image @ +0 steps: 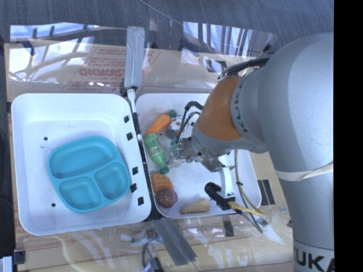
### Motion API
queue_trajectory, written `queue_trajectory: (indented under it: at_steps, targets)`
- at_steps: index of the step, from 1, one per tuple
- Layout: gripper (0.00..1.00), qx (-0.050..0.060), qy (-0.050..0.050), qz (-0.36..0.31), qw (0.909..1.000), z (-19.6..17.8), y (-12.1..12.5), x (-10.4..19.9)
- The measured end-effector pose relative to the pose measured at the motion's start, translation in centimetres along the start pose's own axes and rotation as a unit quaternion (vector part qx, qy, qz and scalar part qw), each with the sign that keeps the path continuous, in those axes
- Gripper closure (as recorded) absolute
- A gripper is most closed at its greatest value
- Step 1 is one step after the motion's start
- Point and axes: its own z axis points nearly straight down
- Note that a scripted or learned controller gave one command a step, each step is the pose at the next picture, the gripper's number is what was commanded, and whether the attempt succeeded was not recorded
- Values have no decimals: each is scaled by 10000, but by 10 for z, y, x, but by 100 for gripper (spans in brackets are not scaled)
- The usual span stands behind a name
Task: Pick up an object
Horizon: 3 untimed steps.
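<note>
Green bottle (155,152) lies beside orange carrot (159,123).

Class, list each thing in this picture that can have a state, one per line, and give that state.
blue divided plate: flat in the left bin, compartments bare
carrot: lying tilted in the right bin
green bottle: lying on its side
waffle piece: lying flat beside a dark red round item
bread piece: lying near the bin's front edge
gripper: low in the right bin, near the bottle

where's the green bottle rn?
The green bottle lies in the right bin by its left wall, below the carrot and above the waffle.
</note>
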Motion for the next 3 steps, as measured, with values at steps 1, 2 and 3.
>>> queue_trajectory:
  at_steps: [1,2,3]
  targets:
    - [0,-11,-21,22,10000,-1,0,-3]
    - [0,-60,1,-14,10000,-106,95,41]
    - [0,3,7,-15,10000,-101,34,99]
